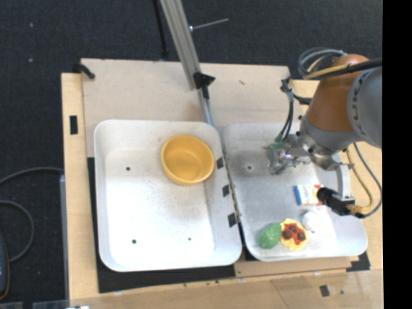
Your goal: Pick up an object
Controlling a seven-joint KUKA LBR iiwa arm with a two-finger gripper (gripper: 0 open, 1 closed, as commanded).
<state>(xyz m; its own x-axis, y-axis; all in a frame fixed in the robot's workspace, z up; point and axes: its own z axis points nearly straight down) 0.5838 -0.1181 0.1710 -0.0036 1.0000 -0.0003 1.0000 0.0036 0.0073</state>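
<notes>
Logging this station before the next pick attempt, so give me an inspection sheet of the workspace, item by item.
Surface: wooden bench bearing two shallow white bins.
Job's things: round yellow bowl in left bin; green lump, yellow piece with dark spots, blue-and-white item in right bin.
Clutter: nothing seen.
Grippers: gripper over right bin, holding nothing visible.
Cables: black cable along arm.
Surroundings: dark carpet, metal post.
</notes>
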